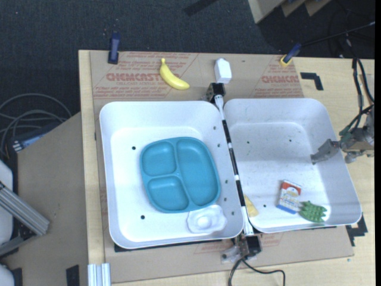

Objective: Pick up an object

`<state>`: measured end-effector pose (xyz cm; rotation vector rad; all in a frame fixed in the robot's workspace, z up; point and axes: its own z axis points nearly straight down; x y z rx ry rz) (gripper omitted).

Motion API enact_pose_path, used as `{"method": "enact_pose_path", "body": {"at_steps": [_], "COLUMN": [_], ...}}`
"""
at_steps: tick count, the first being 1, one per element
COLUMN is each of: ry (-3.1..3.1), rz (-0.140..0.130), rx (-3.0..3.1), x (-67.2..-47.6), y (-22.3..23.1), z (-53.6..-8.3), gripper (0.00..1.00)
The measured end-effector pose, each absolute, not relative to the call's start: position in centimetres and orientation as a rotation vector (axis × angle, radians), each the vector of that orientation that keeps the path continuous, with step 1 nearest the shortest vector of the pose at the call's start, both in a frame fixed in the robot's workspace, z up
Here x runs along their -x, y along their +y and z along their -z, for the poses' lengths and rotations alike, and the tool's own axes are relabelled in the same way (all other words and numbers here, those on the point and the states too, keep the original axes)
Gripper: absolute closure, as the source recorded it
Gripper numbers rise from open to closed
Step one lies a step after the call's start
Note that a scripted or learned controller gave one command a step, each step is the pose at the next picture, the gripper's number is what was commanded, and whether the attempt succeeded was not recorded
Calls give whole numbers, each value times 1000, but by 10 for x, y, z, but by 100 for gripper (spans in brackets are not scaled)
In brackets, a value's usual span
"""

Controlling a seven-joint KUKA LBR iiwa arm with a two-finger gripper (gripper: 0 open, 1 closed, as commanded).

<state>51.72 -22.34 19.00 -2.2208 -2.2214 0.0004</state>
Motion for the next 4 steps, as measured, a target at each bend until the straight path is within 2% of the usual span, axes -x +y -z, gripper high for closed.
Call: {"method": "enact_pose_path", "body": {"at_steps": [1,2,3,4], "ry": [-2226,-2220,-2221,-2226], "rz": [2,-2,-1,2], "rx": [2220,2222,2221,2221], "x": [-647,-597,-557,-643], "y": [-191,-224,-216,-184], "z": [-216,-187,-236,-258], "gripper": [0,0,0,0]}}
